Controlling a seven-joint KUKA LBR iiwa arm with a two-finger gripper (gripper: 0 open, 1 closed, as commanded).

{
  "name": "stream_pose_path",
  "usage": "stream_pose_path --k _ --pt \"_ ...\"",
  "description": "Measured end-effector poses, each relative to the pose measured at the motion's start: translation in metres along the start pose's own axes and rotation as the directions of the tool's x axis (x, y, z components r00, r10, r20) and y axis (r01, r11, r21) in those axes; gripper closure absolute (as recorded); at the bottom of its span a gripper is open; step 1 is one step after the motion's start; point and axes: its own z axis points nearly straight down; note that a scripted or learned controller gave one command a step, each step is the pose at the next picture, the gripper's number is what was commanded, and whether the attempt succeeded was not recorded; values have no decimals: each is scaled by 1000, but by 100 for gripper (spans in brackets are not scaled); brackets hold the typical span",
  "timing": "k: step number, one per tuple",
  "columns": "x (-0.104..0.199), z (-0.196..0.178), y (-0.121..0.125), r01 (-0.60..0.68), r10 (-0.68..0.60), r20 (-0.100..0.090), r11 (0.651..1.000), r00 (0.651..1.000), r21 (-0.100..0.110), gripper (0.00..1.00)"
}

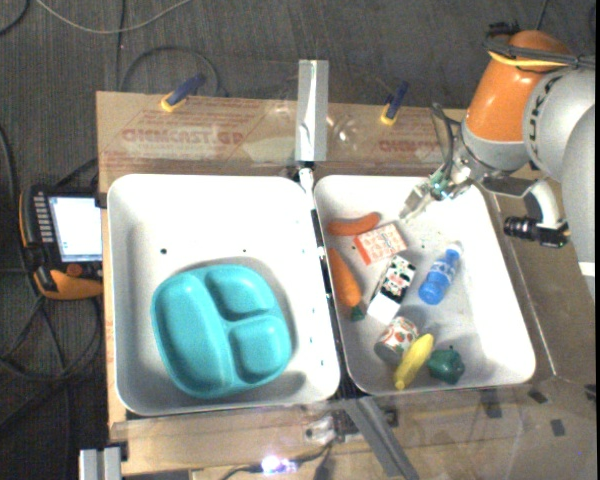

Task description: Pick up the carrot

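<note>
The carrot [345,280] is a slim orange root with a small green end. It lies along the left wall of the right bin [510,308], pointing towards the front. My gripper [432,192] hangs over the back of that bin, up and to the right of the carrot and well apart from it. It touches none of the objects. The grey arm with its orange band comes in from the upper right.
An orange sausage [353,224], a red-and-white box [380,243], a black-and-white carton [397,280], a blue bottle [438,276], a small can [395,336], a yellow banana [413,360] and a green pepper [445,366] share the right bin. The left bin [140,218] holds a teal divided plate [223,328].
</note>
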Motion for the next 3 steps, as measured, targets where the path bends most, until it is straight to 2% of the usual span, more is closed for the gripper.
stream_pose_path --k 1,2,3 --pt "65 2 -22 -471 471 0 882 882 5 100" --pt "150 -50 -26 -363 363 0 932 932 5 100" --pt "243 -49 -72 -295 295 -1 955 956 6 100"
